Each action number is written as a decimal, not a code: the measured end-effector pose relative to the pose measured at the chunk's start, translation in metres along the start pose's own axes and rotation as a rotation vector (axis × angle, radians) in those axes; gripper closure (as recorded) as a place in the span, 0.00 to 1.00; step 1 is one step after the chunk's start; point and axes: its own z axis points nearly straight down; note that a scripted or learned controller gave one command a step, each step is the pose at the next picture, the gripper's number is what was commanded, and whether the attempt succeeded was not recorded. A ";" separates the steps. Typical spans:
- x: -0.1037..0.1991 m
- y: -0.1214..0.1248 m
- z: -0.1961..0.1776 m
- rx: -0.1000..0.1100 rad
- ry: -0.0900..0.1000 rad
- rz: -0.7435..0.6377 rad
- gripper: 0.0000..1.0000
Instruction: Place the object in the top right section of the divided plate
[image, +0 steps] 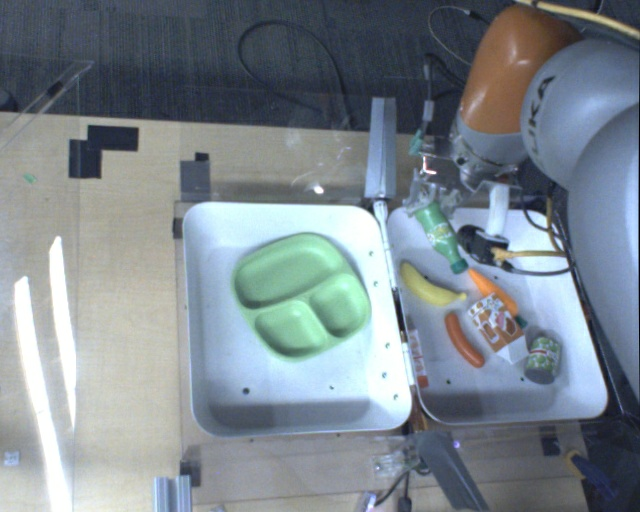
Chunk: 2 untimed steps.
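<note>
Green bottle (440, 232) beneath end effector (432, 190)

The large, smooth grey metal arm (590, 110) has rounded, bulging casings. Above that arm's wrist sits a glossy orange dome-shaped band (505, 75), and beside the band the grey shell carries dark lettering, only partly legible. Below the orange band a small silvery gripper assembly (432, 195) shows metal brackets and a white block. Thin black and yellow cables trail near that band.

Pale wooden bench (100, 330) under dark carpet floor (200, 50).
</note>
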 end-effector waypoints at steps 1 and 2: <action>0.071 -0.019 0.022 0.002 0.000 -0.013 1.00; 0.087 -0.114 -0.085 -0.001 0.000 -0.189 1.00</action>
